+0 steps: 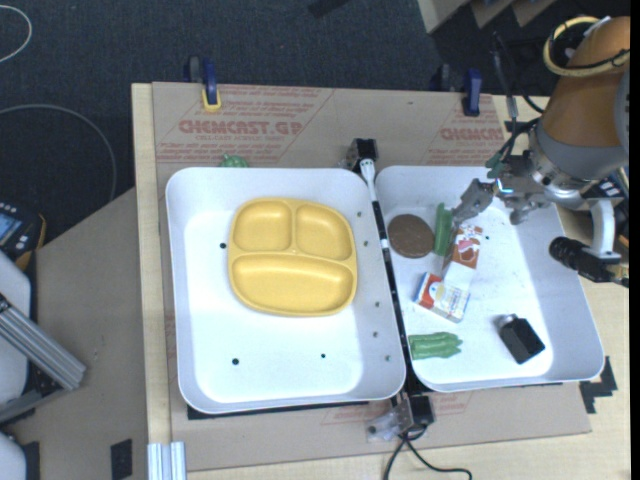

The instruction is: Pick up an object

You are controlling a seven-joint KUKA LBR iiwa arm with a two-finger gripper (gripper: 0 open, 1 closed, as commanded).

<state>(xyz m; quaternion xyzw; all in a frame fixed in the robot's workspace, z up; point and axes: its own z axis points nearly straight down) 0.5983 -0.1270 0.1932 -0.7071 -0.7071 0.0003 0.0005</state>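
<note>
The right bin (560,298) holds several small items. A brown round disc (411,236) lies at its left side, with a thin green stick (441,230) beside it. A red and white packet (467,246) lies just right of the stick, and a second red and white packet (443,295) lies below it. A green lumpy piece (435,345) rests near the front edge, and a black block (521,337) sits to its right. My gripper (496,206) hovers over the bin's back part, just above and right of the upper packet. It is open, with nothing between its fingers.
The left bin (200,298) carries a yellow divided plate (293,256). The grey arm with its orange band (590,98) reaches in over the right bin's back right corner. Clamps (209,81) hold the board's far edge.
</note>
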